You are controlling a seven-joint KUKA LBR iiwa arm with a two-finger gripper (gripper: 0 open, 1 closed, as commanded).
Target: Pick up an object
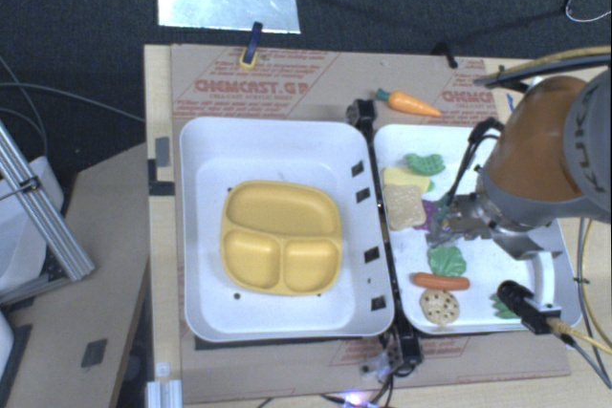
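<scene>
The cookie (439, 306) lies nearest; the gripper (448, 226), state unclear, hovers above; cardboard (251, 86) reads "CHEMCAST".

Two bins sit side by side. A divided tray (281, 237) lies in the left bin (201, 205). In the right bin (402, 140), bread (404, 204) lies at nine o'clock, a cookie (439, 306) at six. A carrot (409, 103) lies outside, at twelve.

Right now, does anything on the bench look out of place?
Yes: a toy carrot lies on the cardboard beyond the right bin, outside both bins. The other toy foods lie inside that bin; the yellow tray sits in the left bin.
</scene>
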